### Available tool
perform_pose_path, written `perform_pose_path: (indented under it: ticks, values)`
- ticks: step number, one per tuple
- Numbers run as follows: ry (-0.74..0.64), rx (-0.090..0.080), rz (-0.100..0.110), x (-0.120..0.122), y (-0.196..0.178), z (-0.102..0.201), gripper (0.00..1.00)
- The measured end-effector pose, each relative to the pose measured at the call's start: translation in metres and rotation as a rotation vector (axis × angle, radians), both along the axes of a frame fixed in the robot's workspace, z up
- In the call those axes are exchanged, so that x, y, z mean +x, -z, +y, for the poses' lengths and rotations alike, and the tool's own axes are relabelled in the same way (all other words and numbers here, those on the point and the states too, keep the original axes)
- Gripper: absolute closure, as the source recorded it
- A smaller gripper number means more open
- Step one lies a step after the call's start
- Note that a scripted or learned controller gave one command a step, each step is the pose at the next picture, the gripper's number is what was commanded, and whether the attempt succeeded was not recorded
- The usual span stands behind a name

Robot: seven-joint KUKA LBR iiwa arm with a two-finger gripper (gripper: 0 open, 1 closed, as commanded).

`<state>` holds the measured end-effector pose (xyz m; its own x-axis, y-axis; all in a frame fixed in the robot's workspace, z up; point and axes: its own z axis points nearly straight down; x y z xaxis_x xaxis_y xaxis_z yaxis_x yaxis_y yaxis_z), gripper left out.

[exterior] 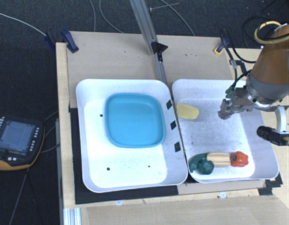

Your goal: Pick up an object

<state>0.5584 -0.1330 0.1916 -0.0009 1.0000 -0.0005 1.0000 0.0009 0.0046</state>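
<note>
Yellow object [187,111] sits in right bin [262,139], top-left corner, ungrasped. Gripper [227,110] hovers over bin's upper middle, nothing visibly held; can't tell its state. Pick not started: approach, grasp, lift remain.

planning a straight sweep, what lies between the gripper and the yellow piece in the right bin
In the camera view, only bare speckled white floor of the right bin lies between the gripper and the yellow piece. The other items sit along the bin's near edge.
</note>
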Motion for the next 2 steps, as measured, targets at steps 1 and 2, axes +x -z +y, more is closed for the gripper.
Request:
perform_pose_path:
  ticks: [1, 2]
  values:
    - [0.001, 0.0, -0.001, 0.009, -0.056, -0.005, 1.0]
    - [0.001, 0.0, -0.001, 0.01, -0.108, -0.005, 1.0]
